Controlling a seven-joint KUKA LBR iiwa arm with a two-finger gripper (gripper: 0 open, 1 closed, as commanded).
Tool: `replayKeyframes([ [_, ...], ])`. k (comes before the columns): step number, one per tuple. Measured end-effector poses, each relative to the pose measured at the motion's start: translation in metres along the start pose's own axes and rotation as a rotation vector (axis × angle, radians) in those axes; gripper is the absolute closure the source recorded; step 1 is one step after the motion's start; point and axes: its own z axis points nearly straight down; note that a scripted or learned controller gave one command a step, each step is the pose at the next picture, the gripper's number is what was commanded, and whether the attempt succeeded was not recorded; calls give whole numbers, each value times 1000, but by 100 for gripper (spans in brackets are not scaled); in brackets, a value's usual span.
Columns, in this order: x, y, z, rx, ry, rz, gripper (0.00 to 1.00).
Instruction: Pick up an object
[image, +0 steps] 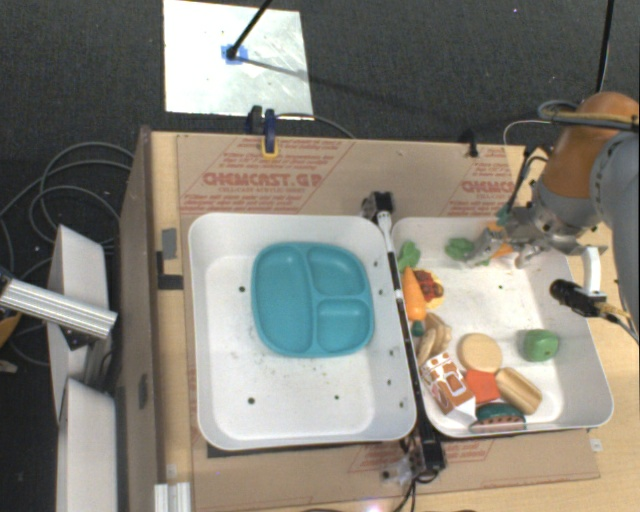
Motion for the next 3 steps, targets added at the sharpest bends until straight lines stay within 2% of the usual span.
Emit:
replayKeyframes([
  [1,-16,1,-8,-4,1,1,0],
  [2,-3,1,5,-3,-12,5,0],
  [3,32,1,-1,-2,-6,1,0],
])
